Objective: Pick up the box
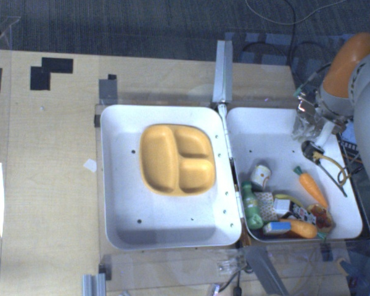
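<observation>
The arm (pixel 357 73) comes in from the right and its gripper (pixel 309 123) is at the far right corner of the right bin (pixel 265 125), over the bin's right rim. The gripper looks blurred there, so I cannot tell its state, and nothing is seen held in it.

The box (pixel 303 213) is a small carton with a printed picture, and it lies in the pile at the near edge of the right bin, well apart from the gripper. It is between a patterned packet (pixel 266 205) on its left and a dark red thing (pixel 320 216) at its right. Just in front of it lies an orange item (pixel 303 229) beside a small white and blue tube (pixel 277 227). A green bottle (pixel 253 207) lies at the near left corner of this bin, and a small white cup (pixel 260 176) stands just behind it. A carrot (pixel 312 189) lies alone near the right edge, tilted.

The left bin (pixel 117 184) carries a yellow divided tray (pixel 177 158), placed toward its far edge. Both bins rest on the wooden surface (pixel 43 184).
</observation>
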Tool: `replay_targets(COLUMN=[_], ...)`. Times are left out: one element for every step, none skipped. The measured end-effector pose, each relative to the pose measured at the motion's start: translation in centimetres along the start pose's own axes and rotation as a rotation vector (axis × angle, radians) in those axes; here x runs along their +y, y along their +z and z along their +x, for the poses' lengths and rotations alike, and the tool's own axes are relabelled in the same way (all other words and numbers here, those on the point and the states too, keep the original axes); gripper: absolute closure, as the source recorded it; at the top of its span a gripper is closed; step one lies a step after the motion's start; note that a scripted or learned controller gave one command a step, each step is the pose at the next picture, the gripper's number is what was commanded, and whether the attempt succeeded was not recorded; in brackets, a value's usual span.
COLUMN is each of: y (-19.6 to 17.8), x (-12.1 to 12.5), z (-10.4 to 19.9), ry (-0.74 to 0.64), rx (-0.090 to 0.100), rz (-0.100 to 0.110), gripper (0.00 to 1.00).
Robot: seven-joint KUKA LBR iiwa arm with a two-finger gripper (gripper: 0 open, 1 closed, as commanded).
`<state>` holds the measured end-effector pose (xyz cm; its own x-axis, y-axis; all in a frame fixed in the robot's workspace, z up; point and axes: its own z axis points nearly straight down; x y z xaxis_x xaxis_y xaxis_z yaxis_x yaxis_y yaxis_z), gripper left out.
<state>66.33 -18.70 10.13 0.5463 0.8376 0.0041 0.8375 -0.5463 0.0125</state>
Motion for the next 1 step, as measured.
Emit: replay_targets(y=[-1.31], x=[0.15], z=[0.25], ry=[-0.008], rx=[0.001], rz=[-0.006], gripper=[1.0])
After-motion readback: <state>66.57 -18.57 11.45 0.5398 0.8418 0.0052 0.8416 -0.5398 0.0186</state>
